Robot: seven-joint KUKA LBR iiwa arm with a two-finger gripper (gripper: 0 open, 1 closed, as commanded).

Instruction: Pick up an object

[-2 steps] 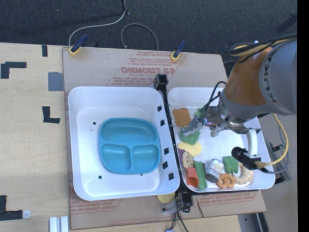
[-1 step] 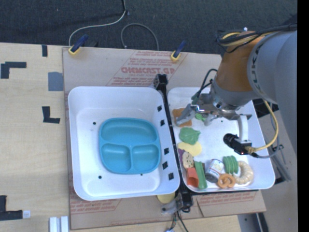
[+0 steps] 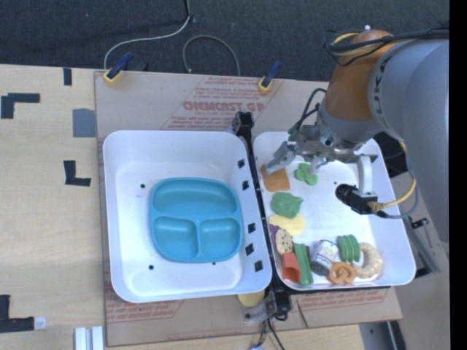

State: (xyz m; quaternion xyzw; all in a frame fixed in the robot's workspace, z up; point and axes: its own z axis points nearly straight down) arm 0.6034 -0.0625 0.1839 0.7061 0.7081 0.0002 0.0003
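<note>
The gripper (image 3: 295, 159) hung over the upper left part of the right bin (image 3: 390, 228), its two fingers (image 3: 279, 156) spread apart and clasping nothing. An orange-brown slice of toast (image 3: 276, 180) lay just at five o'clock from the left finger tip, close to it, though contact could not be judged. A small green piece (image 3: 305, 173) lay just at five o'clock from the point between the fingers, near the right finger. A larger green leafy piece (image 3: 286, 205) lay at six o'clock from the gripper, a little apart, with a pale yellow piece (image 3: 289, 225) touching it at its six o'clock side. Further toward six o'clock, along the bin's near wall, a red piece (image 3: 290, 265), a small can (image 3: 325, 253), a green ribbed vegetable (image 3: 349, 248), a pretzel (image 3: 340, 272) and a pale ring (image 3: 370, 261) lay crowded together. The left bin (image 3: 124, 195), at nine o'clock from the gripper, bore a blue divided plate (image 3: 195, 219).
</note>
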